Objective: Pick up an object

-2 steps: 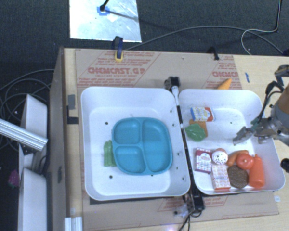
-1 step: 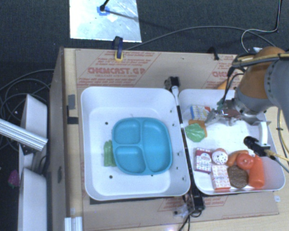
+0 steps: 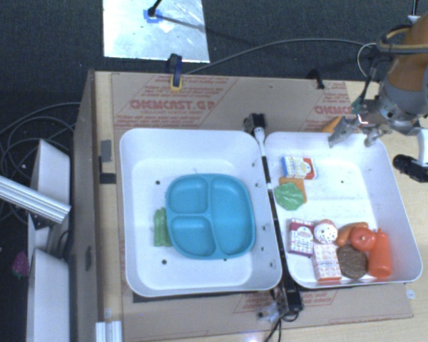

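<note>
Your claw (image 3: 352, 133) hangs spread and empty over the right bin's (image 3: 385, 164) far rim, likely staged clear before dropping toward the toy food (image 3: 340, 246) crowded nearside.

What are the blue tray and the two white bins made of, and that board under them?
Blue tray: looks like moulded plastic, smooth and matte, with rounded compartments. White bins: likely thin formed plastic, slightly glossy, with soft rounded rims. Board: seemingly cardboard or masked sheet, tan with red printed lettering; hard to say which.
</note>
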`<state>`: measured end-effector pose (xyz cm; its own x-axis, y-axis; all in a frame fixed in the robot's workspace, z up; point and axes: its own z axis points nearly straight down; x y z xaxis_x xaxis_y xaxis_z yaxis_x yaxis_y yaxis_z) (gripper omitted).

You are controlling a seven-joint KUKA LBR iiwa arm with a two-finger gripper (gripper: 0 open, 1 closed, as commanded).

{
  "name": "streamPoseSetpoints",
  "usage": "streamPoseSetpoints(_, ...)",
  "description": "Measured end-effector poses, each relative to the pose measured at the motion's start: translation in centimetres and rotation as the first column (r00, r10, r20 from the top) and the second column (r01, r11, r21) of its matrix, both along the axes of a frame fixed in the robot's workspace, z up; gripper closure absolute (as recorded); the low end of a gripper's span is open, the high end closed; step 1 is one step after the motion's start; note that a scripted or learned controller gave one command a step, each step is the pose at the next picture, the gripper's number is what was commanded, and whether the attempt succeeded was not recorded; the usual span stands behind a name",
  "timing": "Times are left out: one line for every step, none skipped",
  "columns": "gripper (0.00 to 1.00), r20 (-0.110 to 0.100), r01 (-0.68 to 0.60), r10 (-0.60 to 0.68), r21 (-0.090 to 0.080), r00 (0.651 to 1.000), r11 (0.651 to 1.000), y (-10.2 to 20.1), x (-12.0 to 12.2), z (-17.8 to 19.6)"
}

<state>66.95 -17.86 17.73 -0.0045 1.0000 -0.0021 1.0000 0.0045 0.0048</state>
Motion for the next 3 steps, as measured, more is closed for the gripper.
streamPoseSetpoints(0.0, -0.006, 0.003, -0.003, 0.002, 1.0, 1.0, 1.8, -10.8, -4.8)
streamPoseSetpoints(0.0, 0.0, 0.001, -0.001, 0.002, 1.0, 1.0, 5.6, -7.3, -9.1)
streamPoseSetpoints(0.0, -0.057, -0.004, 0.004, 0.008, 0.998, 1.0, 7.3, -2.2, -9.7)
